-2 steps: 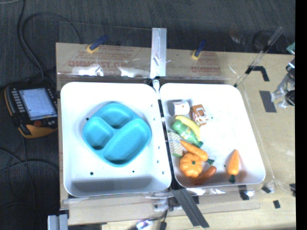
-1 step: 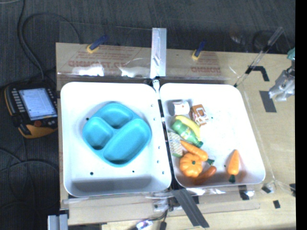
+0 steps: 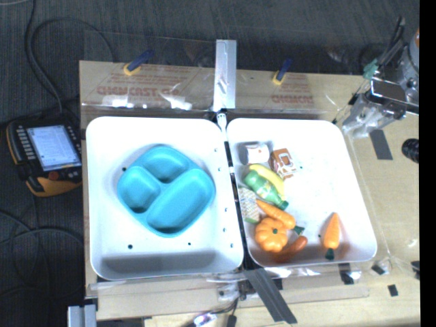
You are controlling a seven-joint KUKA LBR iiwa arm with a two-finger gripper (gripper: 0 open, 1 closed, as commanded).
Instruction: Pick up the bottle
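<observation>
1. Where the right bin meets the divider, the bottle lies on its side: green body, tilted, cap end pointing toward the bin's near right.
2. A yellow banana lies just behind the bottle, touching it; a carrot lies just in front, also touching.
3. A small orange pumpkin sits at the near edge of this cluster, below the carrot.
4. A second carrot lies apart from the cluster, near the bin's front right corner.
5. A white cube-like item and a small brown-and-white box rest toward the far wall of the same bin.
6. In the left bin, a blue divided tray sits near the centre.
7. My pincer hangs at the right of the view, beyond the right bin's far right corner and well apart from the bottle; whether its tips are apart or together I cannot tell.
8. A handheld pendant with a lit screen lies on the floor left of the bench.
</observation>
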